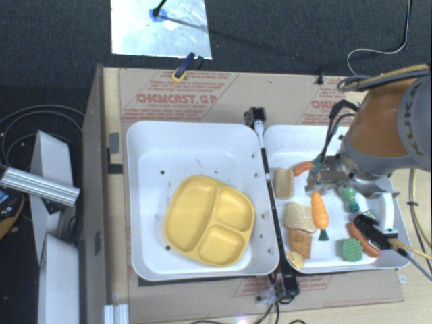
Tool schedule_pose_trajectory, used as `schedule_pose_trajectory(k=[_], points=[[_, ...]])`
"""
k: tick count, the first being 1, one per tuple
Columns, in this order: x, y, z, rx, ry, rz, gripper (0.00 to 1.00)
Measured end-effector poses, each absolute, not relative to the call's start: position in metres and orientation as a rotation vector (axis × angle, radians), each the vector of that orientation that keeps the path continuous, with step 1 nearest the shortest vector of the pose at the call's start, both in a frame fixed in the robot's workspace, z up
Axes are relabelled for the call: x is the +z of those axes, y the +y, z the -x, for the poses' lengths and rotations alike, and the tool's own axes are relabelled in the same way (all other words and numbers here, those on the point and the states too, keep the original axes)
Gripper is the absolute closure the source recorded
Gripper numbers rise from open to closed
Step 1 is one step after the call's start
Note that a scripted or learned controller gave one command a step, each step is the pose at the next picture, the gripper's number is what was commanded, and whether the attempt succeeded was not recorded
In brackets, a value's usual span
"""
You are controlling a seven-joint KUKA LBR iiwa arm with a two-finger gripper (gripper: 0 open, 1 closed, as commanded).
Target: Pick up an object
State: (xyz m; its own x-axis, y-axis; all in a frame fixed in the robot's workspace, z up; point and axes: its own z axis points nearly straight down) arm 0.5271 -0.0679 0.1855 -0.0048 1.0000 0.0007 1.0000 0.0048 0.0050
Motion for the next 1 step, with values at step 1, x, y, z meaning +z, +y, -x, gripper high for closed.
schedule_pose_trajectory(k=[1], points=[[0.2415,-0.0185,-0.5286,0.005,2.226,-2.214,1.00]])
